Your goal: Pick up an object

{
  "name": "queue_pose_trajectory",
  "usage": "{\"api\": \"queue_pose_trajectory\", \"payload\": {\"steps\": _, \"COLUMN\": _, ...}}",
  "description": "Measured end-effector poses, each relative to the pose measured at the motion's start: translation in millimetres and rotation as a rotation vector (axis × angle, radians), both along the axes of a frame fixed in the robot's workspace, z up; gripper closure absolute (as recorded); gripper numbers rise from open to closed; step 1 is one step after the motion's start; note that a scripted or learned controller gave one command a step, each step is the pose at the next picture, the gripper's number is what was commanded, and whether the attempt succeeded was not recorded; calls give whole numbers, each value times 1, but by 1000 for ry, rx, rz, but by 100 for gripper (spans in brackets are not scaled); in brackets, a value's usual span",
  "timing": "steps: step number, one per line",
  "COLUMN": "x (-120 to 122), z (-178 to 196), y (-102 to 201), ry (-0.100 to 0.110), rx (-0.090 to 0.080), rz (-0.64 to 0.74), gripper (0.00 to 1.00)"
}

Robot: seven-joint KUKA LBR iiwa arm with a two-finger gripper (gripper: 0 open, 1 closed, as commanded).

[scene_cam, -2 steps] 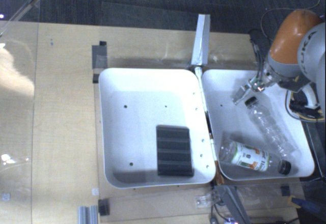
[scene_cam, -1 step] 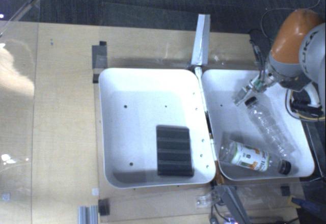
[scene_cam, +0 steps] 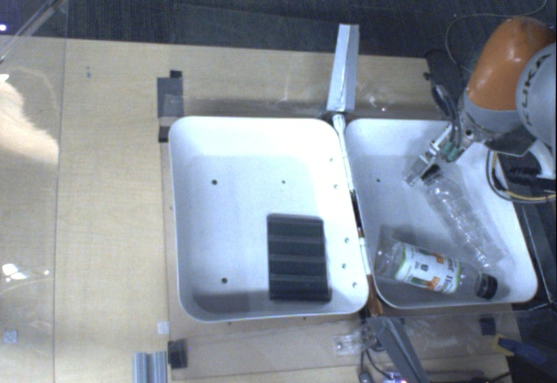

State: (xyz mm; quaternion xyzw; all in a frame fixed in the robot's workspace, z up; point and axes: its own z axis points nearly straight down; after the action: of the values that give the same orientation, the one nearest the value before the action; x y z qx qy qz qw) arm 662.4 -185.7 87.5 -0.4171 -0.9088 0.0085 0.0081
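We see a ridged block (scene_cam: 298, 257) in the left bin (scene_cam: 200, 155); in the right bin (scene_cam: 379, 146), two bottles (scene_cam: 426, 268) (scene_cam: 461, 214) lie before the gripper (scene_cam: 424, 169).

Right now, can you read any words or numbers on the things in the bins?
Bottle with label, lying in the right bin: the label has dark and green print, too small and blurred to read.
Clear plastic bottle: no text visible.
Black ridged block in the left bin: no text visible.
Nothing can be read.
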Motion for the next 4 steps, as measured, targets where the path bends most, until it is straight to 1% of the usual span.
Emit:
{"api": "queue_pose_trajectory", "payload": {"steps": 1, "x": 8, "z": 14, "y": 4, "ry": -33, "rx": 0, "rz": 5, "gripper": 100}}
{"api": "queue_pose_trajectory", "payload": {"steps": 2, "x": 3, "z": 11, "y": 8, "ry": -6, "rx": 11, "rz": 6, "gripper": 0}}
{"api": "queue_pose_trajectory", "payload": {"steps": 3, "x": 2, "z": 5, "y": 7, "ry": -6, "rx": 12, "rz": 2, "gripper": 0}}
{"api": "queue_pose_trajectory", "payload": {"steps": 4, "x": -1, "z": 2, "y": 1, "ry": -11, "rx": 20, "rz": -16, "gripper": 0}}
